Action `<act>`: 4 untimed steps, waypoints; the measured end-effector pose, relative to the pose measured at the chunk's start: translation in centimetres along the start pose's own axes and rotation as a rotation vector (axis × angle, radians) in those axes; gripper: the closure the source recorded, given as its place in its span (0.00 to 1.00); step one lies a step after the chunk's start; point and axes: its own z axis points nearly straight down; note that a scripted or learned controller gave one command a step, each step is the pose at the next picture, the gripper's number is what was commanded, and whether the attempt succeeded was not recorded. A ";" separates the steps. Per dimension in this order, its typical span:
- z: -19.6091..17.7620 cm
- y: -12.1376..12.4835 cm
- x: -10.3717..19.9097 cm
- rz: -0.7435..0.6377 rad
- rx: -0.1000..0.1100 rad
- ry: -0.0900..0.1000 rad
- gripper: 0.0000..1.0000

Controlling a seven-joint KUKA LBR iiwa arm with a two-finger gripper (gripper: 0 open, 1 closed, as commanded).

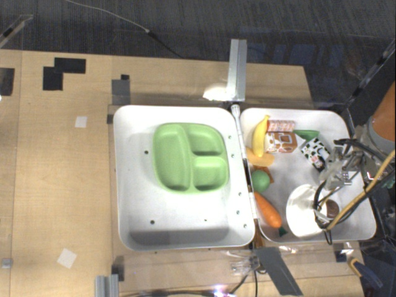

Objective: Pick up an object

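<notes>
White plastic everywhere in the right bin (356,124), which makes the white bowl (301,212) at its near end a poor target — low contrast, and round walls that suit my two fingers badly. My tool (337,179) hangs over the bin's right side, just past the bowl's rim, wrapped in cables; whether it is spread or pressed together I cannot tell, and I see nothing pinched in it.

Candidates, all in the right bin:
- banana (259,135), far left corner, leaning on the wall beside a small brown-and-white carton (280,136)
- black-and-white spotted toy (314,151), near the middle, apart from its neighbours
- green ball (261,180) and carrot (268,210), hard against the left wall

The green divided tray (189,156) sits alone in the left bin (133,224), too broad for a pinch.

My judgement: the spotted toy is the best try — nearest to the tool, with room on both sides for fingers. To do it well: lift clear of the bowl's rim first, centre over the toy, set the fingers across its narrow side, descend straight. The wall-huggers risk a finger landing on the bin's edge. The desk (62,184) around both bins plays no part.
</notes>
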 end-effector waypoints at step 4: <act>0.1 -0.7 -5.9 -1.304 -0.007 -0.002 1.00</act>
